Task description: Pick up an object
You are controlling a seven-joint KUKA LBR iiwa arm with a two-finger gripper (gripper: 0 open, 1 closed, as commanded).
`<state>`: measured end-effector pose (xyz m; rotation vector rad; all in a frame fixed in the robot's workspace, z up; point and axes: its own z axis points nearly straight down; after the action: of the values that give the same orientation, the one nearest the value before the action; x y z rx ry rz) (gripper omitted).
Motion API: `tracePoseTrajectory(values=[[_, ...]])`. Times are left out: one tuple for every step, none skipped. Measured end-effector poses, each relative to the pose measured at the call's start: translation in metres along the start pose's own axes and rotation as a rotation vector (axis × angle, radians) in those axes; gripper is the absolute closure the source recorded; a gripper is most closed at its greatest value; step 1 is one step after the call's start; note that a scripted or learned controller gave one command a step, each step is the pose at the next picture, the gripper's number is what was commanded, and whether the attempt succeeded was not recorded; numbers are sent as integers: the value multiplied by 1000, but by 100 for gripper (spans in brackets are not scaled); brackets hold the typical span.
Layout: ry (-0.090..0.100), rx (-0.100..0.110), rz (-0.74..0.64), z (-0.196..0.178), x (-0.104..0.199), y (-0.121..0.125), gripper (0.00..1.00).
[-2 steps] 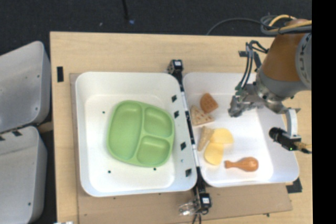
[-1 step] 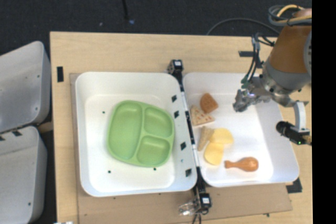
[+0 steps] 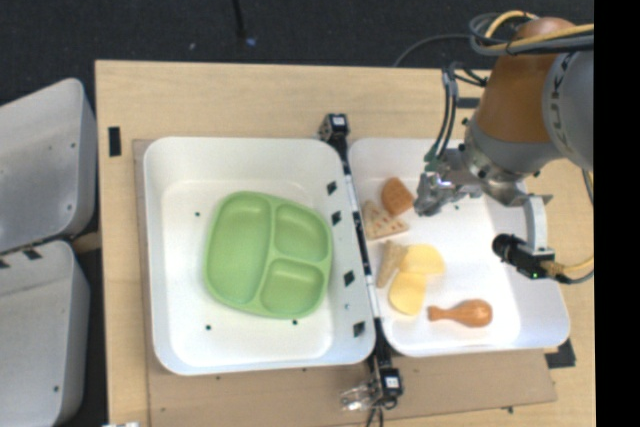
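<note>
Nearest us, along the right bin's [image 3: 540, 330] front edge, lies the brown drumstick-shaped toy [image 3: 463, 313]; our jaws [image 3: 432, 195], state unreadable, hover beside the orange-brown bread-like chunk [image 3: 397, 196], seemingly mid-approach, needing descent.

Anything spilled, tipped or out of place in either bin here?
Nothing stands out. The green divided plate lies flat in the left bin; the food pieces, including a drumstick, sit loosely inside the right bin, beneath the gripper.
</note>
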<state>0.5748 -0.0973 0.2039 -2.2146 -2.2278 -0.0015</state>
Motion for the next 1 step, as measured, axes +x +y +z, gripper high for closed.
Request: tracePoseTrajectory(values=[[0,1,0,1,52,-7,100]])
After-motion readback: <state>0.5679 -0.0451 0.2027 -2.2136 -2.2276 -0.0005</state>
